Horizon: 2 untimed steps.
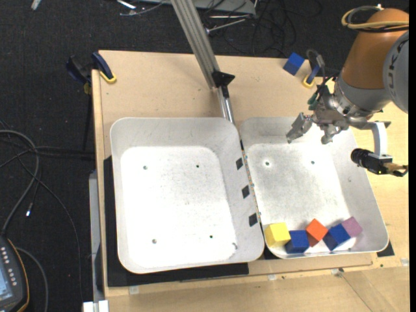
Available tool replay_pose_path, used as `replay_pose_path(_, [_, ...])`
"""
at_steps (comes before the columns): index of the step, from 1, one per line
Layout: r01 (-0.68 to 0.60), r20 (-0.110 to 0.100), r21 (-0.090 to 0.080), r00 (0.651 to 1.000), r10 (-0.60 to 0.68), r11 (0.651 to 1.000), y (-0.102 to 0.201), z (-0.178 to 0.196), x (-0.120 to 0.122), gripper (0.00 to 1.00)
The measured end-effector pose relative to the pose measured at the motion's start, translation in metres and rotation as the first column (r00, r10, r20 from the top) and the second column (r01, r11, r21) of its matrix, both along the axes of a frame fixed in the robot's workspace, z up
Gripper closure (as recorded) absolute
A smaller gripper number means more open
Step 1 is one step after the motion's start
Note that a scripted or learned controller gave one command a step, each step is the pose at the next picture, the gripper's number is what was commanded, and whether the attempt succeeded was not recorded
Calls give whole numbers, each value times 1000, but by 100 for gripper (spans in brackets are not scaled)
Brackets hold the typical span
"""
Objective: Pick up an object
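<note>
Blocks (pixel 314 234) in right bin's (pixel 286 174) near corner

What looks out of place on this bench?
One blue block lies on the bare bench beyond the right bin, apart from the five blocks crowded along that bin's near edge.

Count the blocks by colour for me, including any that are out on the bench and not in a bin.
Yellow: 1, yellow block, right bin.
Orange: 1, orange block, right bin.
Purple: 1, purple block, right bin.
Blue: 3, blue blocks in the right bin, one on the bench.
Total: 6
</note>
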<state>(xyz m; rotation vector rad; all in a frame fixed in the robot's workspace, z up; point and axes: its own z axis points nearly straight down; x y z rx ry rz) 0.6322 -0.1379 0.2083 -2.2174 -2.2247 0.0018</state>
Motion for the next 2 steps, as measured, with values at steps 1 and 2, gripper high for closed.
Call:
replay_pose_path(1, [-6, 14, 0, 1000, 6, 1000, 68, 110, 48, 0])
replay_pose_path(2, [-2, -7, 2, 1000, 2, 1000, 106, 14, 44, 0])
